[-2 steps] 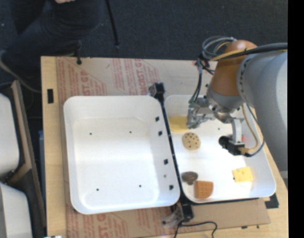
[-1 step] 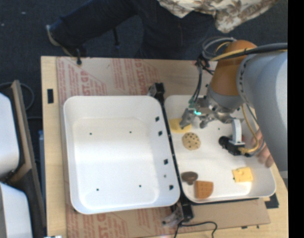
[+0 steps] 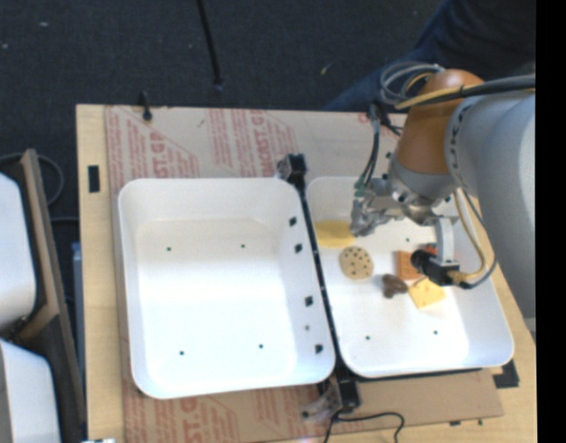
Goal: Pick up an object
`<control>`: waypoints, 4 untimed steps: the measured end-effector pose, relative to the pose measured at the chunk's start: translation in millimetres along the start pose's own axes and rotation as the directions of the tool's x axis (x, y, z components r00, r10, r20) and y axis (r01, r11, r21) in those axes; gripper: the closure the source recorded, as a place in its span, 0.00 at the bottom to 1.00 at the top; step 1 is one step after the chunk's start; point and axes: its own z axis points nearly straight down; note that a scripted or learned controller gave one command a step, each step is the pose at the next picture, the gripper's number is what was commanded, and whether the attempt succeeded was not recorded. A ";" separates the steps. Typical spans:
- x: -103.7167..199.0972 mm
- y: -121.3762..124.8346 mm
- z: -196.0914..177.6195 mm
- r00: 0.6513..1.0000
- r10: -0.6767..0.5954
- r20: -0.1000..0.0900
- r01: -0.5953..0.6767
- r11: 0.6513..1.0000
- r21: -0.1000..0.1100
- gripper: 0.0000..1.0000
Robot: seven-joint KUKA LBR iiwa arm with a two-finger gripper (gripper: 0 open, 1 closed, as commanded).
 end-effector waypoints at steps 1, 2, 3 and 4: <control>0.1 -0.2 0.5 1.000 0.000 0.000 0.000 1.000 0.001 0.00; 10.4 23.9 22.4 1.000 -0.004 -0.001 0.004 1.000 0.004 0.00; 9.9 24.2 21.2 1.000 -0.003 0.000 0.003 1.000 0.002 0.00; 9.3 24.6 10.3 1.000 -0.003 0.000 0.003 1.000 0.001 1.00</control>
